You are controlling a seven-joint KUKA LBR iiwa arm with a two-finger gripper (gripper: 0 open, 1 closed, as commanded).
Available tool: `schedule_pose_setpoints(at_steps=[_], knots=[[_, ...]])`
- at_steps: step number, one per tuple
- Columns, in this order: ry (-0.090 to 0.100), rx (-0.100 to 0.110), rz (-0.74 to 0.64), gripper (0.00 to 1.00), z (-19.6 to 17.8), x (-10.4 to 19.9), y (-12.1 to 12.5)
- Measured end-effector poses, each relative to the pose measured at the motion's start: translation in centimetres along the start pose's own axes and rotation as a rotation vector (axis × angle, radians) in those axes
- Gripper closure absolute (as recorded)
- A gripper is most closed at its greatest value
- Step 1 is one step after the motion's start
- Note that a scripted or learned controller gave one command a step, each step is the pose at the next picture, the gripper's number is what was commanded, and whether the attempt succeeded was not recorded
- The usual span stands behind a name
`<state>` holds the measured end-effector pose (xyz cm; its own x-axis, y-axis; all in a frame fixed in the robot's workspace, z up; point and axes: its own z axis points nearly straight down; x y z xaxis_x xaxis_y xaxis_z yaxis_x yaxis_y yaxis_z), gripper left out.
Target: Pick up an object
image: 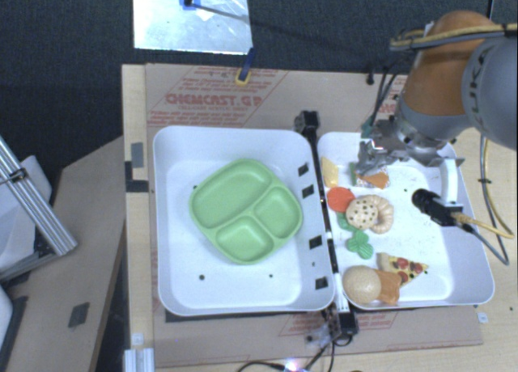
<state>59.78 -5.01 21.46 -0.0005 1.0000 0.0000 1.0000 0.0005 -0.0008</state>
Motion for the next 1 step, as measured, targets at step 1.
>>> schedule_pose_setpoints(at_steps=[1], knots=[[0.000, -0.003, 0.000, 1.00, -0.44, -0.61, 0.33]])
